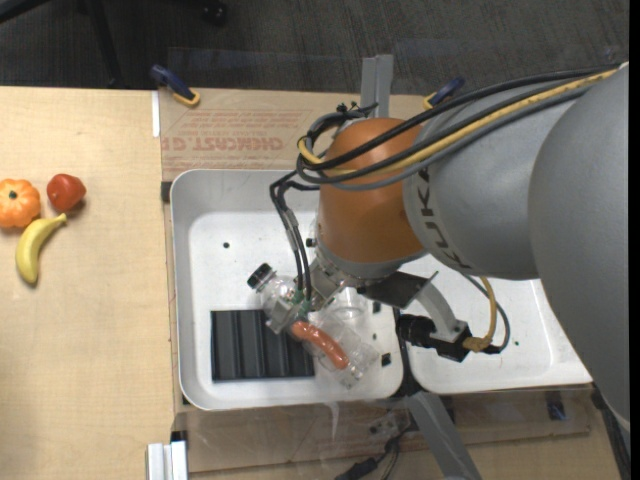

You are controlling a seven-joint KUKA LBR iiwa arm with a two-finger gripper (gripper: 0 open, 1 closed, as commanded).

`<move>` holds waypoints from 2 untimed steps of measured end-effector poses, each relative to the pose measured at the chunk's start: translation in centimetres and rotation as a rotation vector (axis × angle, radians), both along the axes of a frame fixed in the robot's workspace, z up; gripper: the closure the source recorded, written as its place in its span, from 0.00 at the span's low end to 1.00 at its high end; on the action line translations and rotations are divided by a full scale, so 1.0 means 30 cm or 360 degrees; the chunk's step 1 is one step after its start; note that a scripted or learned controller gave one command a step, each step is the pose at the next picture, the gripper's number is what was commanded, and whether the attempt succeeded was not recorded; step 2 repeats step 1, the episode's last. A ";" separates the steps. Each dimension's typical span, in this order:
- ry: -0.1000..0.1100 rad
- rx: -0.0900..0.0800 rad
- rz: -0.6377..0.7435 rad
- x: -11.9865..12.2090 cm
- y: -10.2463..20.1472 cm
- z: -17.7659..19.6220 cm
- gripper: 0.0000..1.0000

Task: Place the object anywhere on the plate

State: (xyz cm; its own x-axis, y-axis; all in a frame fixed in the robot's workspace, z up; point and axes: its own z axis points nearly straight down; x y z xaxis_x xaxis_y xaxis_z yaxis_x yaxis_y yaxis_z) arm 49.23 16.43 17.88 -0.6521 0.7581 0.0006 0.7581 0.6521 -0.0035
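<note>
A small orange-red sausage-shaped object (320, 345) lies at the right edge of a black ribbed plate (250, 346) in the front of the left bin (200, 258). My gripper (340, 340) hangs directly over that object, under the orange wrist band (365, 203). The wrist and translucent parts hide much of it, and I cannot make out whether the object is held. A clear plastic bottle with a black cap (272, 286) lies just behind the plate, touching the gripper's left side.
The right bin (520, 353) sits under the arm, largely hidden by it. On the wooden bench to the left are a banana (32, 248), a tomato (65, 191) and an orange fruit (15, 204). Cables loop around the wrist.
</note>
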 end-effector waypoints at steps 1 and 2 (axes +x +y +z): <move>-0.0007 0.0009 0.0416 -0.047 -0.085 -0.288 0.00; -0.0007 0.0009 0.0416 -0.047 -0.085 -0.288 0.00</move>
